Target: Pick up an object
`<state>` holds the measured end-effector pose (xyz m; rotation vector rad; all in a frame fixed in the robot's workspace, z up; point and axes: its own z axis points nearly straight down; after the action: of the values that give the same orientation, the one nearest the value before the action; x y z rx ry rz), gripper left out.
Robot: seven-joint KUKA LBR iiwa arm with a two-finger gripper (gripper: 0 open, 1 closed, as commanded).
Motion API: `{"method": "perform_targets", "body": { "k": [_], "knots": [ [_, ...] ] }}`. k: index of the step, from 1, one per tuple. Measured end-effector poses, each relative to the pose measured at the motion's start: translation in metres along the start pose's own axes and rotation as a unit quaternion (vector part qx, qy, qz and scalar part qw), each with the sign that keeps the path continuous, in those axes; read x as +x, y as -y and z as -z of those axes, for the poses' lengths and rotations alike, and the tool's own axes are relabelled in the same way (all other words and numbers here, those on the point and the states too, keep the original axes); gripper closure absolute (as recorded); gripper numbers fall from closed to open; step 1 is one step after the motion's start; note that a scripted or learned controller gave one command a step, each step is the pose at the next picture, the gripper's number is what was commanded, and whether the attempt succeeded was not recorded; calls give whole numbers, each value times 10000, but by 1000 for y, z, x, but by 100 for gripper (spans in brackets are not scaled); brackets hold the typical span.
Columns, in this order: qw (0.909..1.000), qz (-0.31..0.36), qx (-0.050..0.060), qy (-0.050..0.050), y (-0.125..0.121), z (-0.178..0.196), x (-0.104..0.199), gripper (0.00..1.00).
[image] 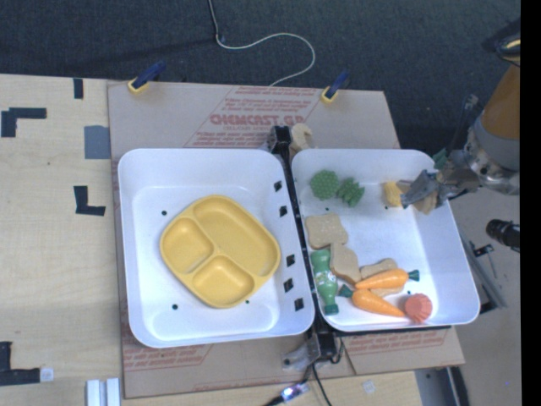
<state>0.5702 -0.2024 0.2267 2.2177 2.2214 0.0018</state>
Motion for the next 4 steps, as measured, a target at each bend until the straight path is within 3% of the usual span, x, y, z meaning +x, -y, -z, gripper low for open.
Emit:
{"method": "perform_targets", "body": {
  "k": [2,4],
  "knots": [
    [10000,22,27,-16,16,2,115,100],
    [10000,25,24,-14,21,-5,207,100]
  ]
}}
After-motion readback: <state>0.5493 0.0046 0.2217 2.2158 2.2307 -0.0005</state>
